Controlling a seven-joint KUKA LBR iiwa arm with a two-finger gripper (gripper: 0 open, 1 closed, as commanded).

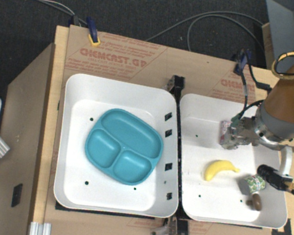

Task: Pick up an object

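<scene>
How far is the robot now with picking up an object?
Nothing looks picked up so far. The banana lies flat on the floor of the right bin, and the blue plate lies in the left bin. The gripper is over the right bin's back part, apart from the banana, with nothing seen between its fingers. Left to do: reach an object, grasp it, and lift it.
</scene>
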